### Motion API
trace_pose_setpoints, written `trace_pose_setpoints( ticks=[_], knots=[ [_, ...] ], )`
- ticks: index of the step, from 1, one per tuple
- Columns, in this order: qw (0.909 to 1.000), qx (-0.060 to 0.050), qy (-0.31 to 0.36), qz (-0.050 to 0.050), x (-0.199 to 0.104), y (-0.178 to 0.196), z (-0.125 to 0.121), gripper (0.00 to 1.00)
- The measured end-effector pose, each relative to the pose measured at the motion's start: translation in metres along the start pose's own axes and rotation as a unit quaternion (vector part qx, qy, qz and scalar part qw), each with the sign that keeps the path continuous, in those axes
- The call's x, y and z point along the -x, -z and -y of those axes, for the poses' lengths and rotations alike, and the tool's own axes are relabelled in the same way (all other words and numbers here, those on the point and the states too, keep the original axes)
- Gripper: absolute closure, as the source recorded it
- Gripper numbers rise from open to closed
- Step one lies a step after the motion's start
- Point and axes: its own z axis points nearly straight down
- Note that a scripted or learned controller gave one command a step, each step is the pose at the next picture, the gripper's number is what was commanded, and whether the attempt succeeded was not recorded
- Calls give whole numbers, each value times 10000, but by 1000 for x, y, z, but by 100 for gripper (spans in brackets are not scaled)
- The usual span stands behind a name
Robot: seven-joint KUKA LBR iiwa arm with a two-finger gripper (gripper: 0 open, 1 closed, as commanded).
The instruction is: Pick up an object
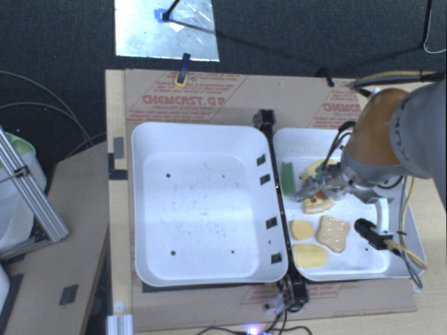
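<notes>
Camera view: the arm (pixel 391 138) is reaching in from the right, and the gripper (pixel 312 188) is sitting low in the right bin (pixel 297 142), directly over a small red-and-yellow item (pixel 319 202). Whether anything is being gripped cannot be told — the tips are merging with the clutter. A green stick (pixel 287 176) is lying just left of the tool. 3 pale pieces are lying below it — a round disc (pixel 302 229), a toast-shaped piece (pixel 334 232), a yellow oval (pixel 309 256). The left bin (pixel 147 208) is standing well left.

Arm (pixel 412 128) cut off at right edge; it hides part of the yellow item (pixel 314 167) beneath the wrist.
</notes>
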Motion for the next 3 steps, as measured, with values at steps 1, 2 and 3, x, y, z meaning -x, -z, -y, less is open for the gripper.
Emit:
trace_pose_setpoints(
  ticks=[1,2,3],
  knots=[
    [10000,45,6,5,1,18,-4,100],
    [10000,71,61,-8,-92,112,-11,100],
    [10000,41,31,-10,-114,210,83,100]
  ],
)
